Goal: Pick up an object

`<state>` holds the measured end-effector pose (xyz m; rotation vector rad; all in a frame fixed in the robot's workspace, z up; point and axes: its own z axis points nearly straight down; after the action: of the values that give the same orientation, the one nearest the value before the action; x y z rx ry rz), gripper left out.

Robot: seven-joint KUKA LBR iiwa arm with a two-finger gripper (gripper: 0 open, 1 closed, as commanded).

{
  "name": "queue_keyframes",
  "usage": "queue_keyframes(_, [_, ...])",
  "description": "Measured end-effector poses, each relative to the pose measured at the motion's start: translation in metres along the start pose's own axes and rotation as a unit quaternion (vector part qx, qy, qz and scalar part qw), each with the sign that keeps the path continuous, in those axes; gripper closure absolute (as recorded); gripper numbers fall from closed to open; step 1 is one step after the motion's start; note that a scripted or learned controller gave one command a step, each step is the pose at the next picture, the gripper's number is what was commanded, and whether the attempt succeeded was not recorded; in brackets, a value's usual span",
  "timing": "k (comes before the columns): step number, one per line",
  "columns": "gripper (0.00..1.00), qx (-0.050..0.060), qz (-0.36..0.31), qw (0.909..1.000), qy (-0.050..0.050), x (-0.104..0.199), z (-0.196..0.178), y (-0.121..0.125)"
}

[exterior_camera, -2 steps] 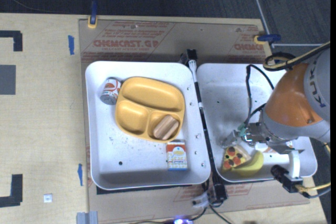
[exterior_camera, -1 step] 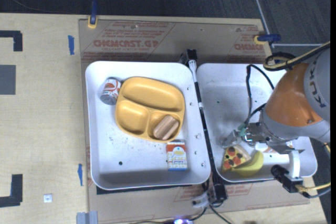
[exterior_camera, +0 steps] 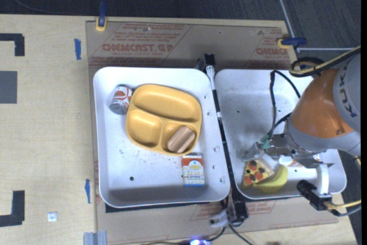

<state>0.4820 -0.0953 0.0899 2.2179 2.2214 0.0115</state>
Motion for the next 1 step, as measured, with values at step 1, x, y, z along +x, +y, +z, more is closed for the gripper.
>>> queue_keyframes(1, [0.00,-0.001,0.001,1.0000,-0.001,0.0013,0.0002,0.0000])
